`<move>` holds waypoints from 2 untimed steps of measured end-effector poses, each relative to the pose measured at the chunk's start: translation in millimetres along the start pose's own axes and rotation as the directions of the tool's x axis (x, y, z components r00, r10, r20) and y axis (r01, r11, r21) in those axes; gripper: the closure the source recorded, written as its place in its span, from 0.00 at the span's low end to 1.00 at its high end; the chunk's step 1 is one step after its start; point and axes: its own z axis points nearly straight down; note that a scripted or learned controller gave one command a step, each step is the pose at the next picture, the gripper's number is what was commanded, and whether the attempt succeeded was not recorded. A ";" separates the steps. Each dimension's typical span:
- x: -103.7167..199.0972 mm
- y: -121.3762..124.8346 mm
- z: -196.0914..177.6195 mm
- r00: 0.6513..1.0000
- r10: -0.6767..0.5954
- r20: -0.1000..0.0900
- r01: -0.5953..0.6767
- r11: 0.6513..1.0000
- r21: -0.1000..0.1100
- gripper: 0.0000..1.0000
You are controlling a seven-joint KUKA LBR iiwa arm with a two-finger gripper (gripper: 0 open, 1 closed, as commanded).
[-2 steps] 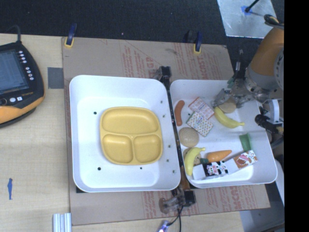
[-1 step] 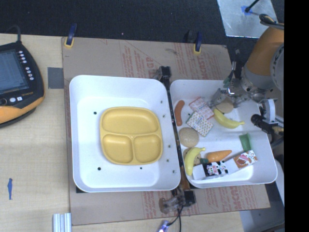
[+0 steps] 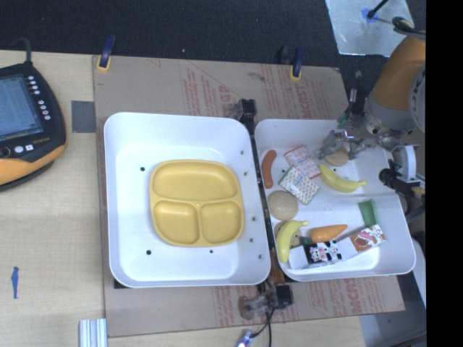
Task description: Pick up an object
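Near edge: clamp hardware [image 3: 264,302] sits at the bottom seam where the two bins meet, on a brown cardboard sheet [image 3: 181,309] that covers the tabletop [image 3: 43,230].
Left bin [image 3: 119,251]: white and shallow; a yellow divided tray [image 3: 197,201] lies at its middle, with bare floor open on all four sides of it.
Right bin [image 3: 394,262]: white and crowded; bare floor shows mainly along its far right side and near its front rim.
Front row, right bin: a black-and-white carton [image 3: 320,252] lies along the front wall, an orange-and-white packet [image 3: 367,238] just beside it, and a carrot [image 3: 327,232] and a short banana [image 3: 286,237] are close behind.
Middle, right bin: a tan round piece [image 3: 283,205], a green block [image 3: 367,211] and a checked packet [image 3: 299,184] lie near one another.
Far part, right bin: a sausage [image 3: 268,168] lies along the shared wall, a red-printed packet [image 3: 302,160] is beside it, and a long banana [image 3: 341,180] is toward the centre.
Hand [image 3: 340,144]: low over the far right part of the right bin, just above the long banana; whether its fingers are spread or pressed together cannot be told, and nothing is seen between them.
Arm [image 3: 401,78]: enters from the right, over the bin's far right corner.
Surroundings: a teach pendant [image 3: 25,121] rests on the tabletop, well left of the bins; blue clips [image 3: 105,53] hold the far edge of the cardboard.
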 end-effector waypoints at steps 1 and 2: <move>42.8 -22.7 -58.3 1.000 0.002 0.001 -0.002 1.000 -0.005 1.00; 83.7 -50.4 -80.6 1.000 0.000 0.002 0.000 1.000 -0.003 1.00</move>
